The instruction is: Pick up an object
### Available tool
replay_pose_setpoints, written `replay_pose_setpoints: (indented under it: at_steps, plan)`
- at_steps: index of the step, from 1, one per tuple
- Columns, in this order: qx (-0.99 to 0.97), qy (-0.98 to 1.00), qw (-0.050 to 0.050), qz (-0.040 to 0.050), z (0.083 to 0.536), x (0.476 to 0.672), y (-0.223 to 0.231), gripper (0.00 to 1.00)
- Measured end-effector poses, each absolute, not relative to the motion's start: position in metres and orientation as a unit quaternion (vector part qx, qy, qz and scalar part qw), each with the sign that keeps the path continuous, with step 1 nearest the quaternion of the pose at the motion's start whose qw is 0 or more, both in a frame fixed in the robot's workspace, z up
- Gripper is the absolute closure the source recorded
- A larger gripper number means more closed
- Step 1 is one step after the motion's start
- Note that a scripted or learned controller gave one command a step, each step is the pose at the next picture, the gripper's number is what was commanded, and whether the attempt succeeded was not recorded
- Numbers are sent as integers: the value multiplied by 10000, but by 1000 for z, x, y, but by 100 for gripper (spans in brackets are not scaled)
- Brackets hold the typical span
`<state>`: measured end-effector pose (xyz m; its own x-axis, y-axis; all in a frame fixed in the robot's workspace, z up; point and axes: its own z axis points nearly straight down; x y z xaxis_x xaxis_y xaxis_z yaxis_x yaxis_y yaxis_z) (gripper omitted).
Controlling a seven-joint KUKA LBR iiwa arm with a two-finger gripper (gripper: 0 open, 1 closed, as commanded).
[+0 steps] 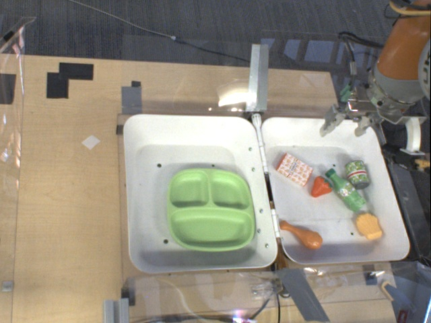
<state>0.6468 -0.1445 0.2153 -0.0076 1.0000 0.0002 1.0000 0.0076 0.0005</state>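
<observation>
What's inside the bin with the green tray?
The left bin holds just the green tray, with three bare compartments. Whatever lies under the tray is covered.

Above the far corner of the right bin (pixel 397 244) you see the arm's (pixel 404 52) rounded orange band, glossy, with a pale grey shell beside it. Below the band sits a grey metal wrist block with a small green spot and dark cables looped around it. Its gripper (pixel 349 125) ends in two pale grey metal fingers.
</observation>
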Motion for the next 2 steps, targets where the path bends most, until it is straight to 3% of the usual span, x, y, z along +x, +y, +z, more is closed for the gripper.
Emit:
replay_pose_setpoints:
  at_steps: [1, 2]
  plan:
    - [7019, 7123, 14, 10, 225, 649, -143, 100]
    - [7017, 7125, 14, 8, 225, 649, -143, 0]
